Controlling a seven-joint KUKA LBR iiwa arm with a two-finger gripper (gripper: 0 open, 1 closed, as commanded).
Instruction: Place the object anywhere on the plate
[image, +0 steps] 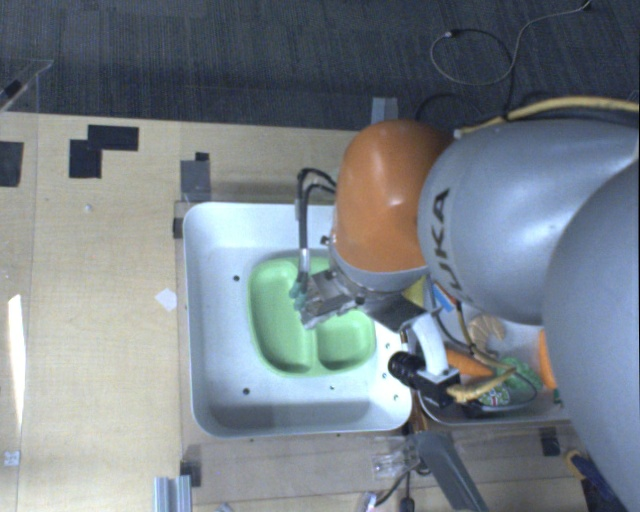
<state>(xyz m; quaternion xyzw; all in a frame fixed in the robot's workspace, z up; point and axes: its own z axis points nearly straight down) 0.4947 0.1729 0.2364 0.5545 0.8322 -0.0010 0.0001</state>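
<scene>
A light green plate with two compartments lies in the left white bin. My gripper hangs over the plate's middle, near the ridge between the compartments, and the grey arm with its orange band reaches in from the right. The wrist hides whatever lies right under the gripper, and I make out no object between its tips.
The right bin is mostly hidden by the arm; it holds several small items, among them an orange stick and something green and yellow. Black cables run along the wrist. Bare bin floor surrounds the plate on the left and front.
</scene>
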